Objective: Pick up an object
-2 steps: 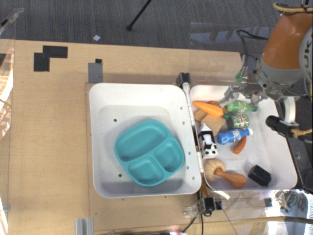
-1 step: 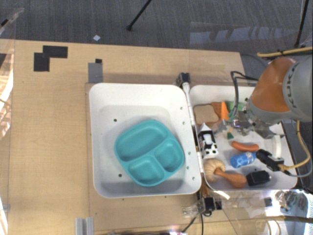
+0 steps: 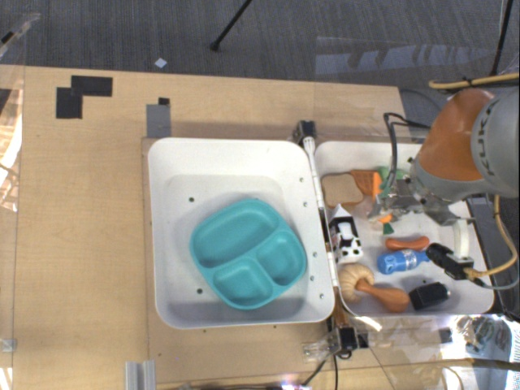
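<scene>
Teal divided plate [image 3: 248,253] mid left bin [image 3: 162,218], open margins around, tool [image 3: 388,210] over crowded right bin [image 3: 479,303], grip seemingly indiscernible.

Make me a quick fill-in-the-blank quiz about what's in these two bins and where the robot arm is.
1. The teal tray has ____ compartments.
2. The tray lies in the ____ bin.
3. The hot dog lies just above the ____ bottle.
4. The arm reaches over the ____ bin.

Missing words: three; left; blue; right
</scene>
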Tool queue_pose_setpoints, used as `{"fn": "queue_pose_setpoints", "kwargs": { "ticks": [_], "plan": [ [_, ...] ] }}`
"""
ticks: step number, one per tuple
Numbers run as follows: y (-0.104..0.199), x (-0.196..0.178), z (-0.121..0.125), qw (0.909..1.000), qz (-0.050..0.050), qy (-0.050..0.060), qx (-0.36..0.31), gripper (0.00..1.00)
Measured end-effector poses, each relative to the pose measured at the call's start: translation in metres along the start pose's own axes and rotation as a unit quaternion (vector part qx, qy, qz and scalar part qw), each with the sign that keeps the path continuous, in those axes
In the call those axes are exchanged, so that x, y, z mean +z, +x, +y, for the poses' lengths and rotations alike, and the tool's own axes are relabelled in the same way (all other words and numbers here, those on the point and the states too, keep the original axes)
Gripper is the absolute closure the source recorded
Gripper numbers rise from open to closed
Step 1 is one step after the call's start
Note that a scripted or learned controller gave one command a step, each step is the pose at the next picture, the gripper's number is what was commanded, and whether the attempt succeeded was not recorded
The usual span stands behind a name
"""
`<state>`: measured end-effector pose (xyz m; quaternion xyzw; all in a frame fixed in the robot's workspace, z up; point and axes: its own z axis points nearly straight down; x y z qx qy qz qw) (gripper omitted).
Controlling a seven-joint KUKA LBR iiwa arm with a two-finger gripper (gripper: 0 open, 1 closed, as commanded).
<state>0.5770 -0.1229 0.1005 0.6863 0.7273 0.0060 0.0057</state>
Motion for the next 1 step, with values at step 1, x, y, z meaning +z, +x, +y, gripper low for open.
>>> {"fn": "queue_pose_setpoints", "kwargs": {
  "ticks": [1],
  "plan": [
    [0.0494,-0.088,-0.0141,0.998,0.0,0.003,0.063,1.0]
  ]
}}
